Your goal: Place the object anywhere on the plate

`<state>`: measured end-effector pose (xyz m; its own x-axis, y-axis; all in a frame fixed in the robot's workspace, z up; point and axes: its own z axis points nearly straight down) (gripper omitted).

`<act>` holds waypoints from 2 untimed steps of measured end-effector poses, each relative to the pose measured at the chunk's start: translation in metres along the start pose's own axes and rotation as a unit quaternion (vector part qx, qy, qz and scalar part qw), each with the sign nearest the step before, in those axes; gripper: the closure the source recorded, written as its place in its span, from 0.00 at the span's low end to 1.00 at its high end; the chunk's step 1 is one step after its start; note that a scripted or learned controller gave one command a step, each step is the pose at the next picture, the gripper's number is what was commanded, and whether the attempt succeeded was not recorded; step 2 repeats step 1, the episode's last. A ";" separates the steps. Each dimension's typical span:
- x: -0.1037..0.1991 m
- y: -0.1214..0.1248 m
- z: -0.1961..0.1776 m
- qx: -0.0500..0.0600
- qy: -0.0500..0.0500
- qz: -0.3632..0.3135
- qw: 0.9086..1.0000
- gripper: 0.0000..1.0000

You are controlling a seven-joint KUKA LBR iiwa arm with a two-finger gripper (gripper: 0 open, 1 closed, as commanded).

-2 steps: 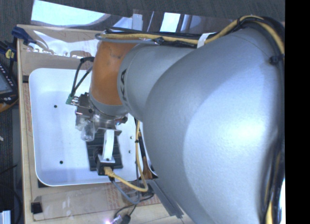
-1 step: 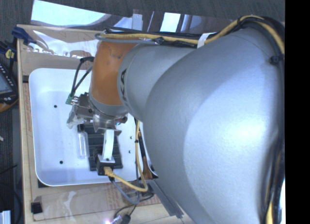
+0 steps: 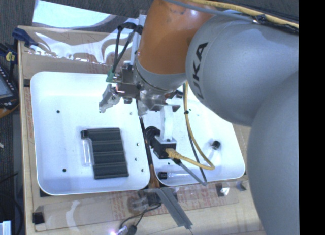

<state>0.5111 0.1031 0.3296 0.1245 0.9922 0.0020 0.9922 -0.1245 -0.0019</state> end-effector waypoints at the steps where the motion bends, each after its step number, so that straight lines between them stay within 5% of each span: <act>1: 0.003 -0.001 -0.008 0.004 0.000 -0.005 1.000 1.00; 2: 0.003 -0.001 -0.008 0.004 0.000 -0.005 1.000 1.00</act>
